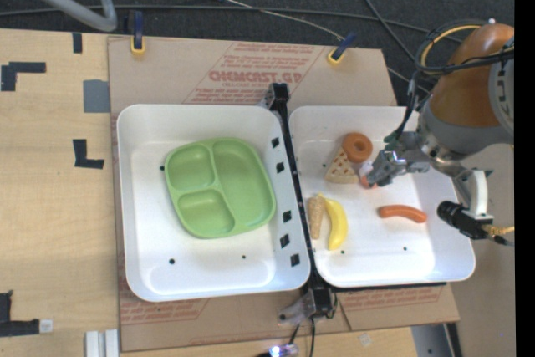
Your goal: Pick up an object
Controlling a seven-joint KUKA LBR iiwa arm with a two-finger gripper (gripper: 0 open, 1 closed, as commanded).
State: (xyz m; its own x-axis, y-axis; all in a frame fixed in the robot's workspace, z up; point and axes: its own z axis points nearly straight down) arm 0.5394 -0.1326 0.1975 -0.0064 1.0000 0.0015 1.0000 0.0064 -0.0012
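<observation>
Dark carpet with loose cables runs behind the counter (50,205), where a cardboard sheet carries two white bins side by side. At nine o'clock, the left bin (142,263) holds a green divided plate (219,186). At three o'clock, the right bin (443,263) holds the toy food: an orange doughnut (358,146) toward twelve, a sandwich wedge (340,169) touching it just below, a bread stick (317,216) and banana (336,223) lying together toward seven, and a hot dog sausage (402,214) toward four.

The pincer (374,175) hangs low at the middle of the right bin, just beside the wedge at its three o'clock edge; whether it is apart or together I cannot tell, and nothing visibly sits in it.

The wedge looks like light, stiff plastic, probably slick; taking it across its flat faces seems best. The doughnut pressing against it may get nudged, while the sausage lies free and apart, an easier target.
</observation>
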